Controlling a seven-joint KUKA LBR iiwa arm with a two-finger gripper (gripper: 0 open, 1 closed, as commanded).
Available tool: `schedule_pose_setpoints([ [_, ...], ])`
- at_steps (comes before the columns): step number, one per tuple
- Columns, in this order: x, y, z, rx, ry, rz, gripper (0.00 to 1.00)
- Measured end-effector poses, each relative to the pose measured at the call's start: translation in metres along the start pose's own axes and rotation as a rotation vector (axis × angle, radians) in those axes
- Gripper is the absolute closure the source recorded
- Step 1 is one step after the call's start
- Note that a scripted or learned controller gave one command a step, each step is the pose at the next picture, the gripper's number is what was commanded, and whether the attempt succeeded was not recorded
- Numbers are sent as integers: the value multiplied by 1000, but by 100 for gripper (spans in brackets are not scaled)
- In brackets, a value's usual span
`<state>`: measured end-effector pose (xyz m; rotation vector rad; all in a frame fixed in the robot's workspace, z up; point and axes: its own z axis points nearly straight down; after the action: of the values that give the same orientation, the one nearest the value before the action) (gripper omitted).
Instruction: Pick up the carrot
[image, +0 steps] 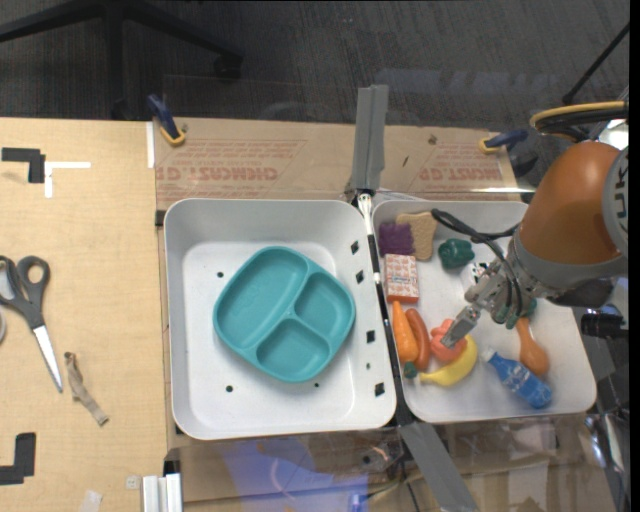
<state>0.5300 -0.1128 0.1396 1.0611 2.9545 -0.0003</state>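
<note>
Two shallow white bins sit side by side on a bench. The left bin (190, 400) holds a teal divided plate (285, 314). The right bin (570, 395) holds toy foods. A grey arm with an orange band (570, 205) reaches in from the right, its gripper (455, 338) angled down over a red and orange piece (450, 352) just above a yellow banana (452, 370). The fingertips appear to touch that piece, but whether they are spread or closed cannot be told. The carrot (402, 333) lies along the bin's left wall, below a small pink box (401, 277), just left of the gripper.
</note>
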Motion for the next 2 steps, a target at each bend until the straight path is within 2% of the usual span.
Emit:
schedule_pose_setpoints([
  [1,6,-2,48,2,2,61,0],
  [2,6,-1,38,1,0,58,100],
])
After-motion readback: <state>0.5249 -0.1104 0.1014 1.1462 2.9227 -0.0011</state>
